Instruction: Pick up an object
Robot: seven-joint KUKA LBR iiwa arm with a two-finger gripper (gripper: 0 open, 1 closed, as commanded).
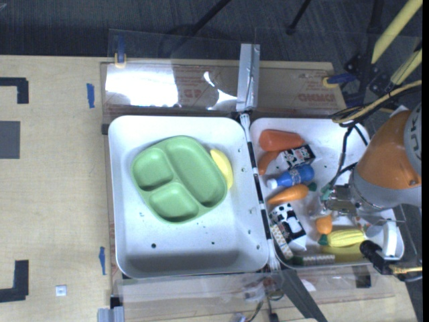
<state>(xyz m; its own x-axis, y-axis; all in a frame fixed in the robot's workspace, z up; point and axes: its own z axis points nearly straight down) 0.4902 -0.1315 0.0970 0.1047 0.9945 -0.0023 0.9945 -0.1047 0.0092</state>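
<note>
Bottom-edge clutter [333,247] partly hides under the arm [392,159]; tool unclear.

This looks like a robotics lab. A wooden bench [53,180] carries 2 white bins [127,139] fixed side by side, with black corner marks [19,89] and blue tape [90,94] on it. Cables [362,109] and tripod legs [221,9] stand on grey carpet [67,12].
</note>
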